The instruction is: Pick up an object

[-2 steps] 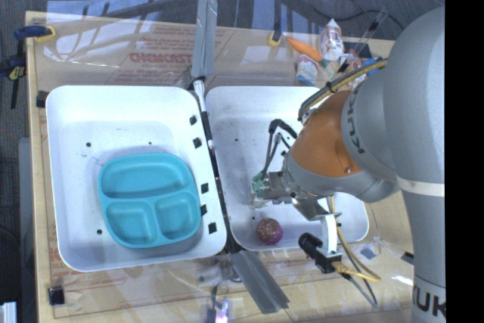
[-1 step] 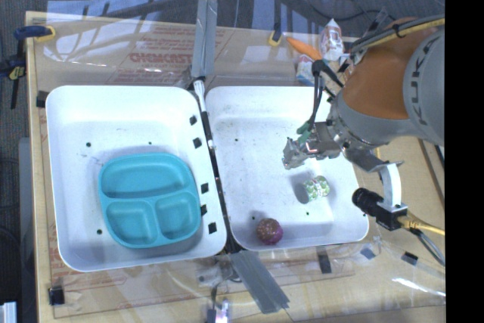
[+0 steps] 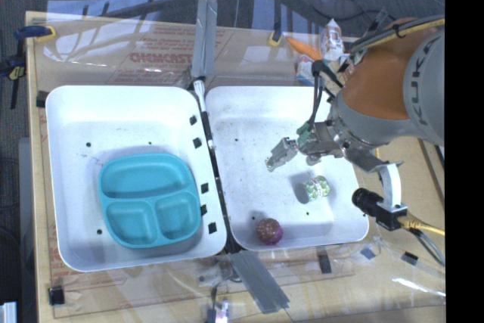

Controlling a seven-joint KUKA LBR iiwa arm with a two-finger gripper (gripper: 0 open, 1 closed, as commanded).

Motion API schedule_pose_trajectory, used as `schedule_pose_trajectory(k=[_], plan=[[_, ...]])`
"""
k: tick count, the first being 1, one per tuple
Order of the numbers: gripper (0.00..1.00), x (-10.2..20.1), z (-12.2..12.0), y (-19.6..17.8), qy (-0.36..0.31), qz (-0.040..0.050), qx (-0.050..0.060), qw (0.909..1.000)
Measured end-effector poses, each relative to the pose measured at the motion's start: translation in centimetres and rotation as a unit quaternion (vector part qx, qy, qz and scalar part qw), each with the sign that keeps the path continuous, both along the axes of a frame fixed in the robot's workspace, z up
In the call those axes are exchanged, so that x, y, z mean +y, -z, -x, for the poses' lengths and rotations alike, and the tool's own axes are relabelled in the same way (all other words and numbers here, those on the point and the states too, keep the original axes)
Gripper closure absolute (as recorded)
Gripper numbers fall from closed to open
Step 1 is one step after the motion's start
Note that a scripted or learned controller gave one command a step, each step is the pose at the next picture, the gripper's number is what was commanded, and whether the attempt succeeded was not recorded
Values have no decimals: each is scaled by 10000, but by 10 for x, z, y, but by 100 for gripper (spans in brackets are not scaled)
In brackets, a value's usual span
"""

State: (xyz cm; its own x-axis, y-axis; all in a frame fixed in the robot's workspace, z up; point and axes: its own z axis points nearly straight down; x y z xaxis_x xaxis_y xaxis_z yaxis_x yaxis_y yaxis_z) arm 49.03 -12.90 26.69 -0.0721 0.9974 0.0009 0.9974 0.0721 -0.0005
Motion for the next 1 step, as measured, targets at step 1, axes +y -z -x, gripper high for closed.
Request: schedule_pose_trajectory(k=[1], plan=[[0,8,15,134,-115,-6,28,9999]])
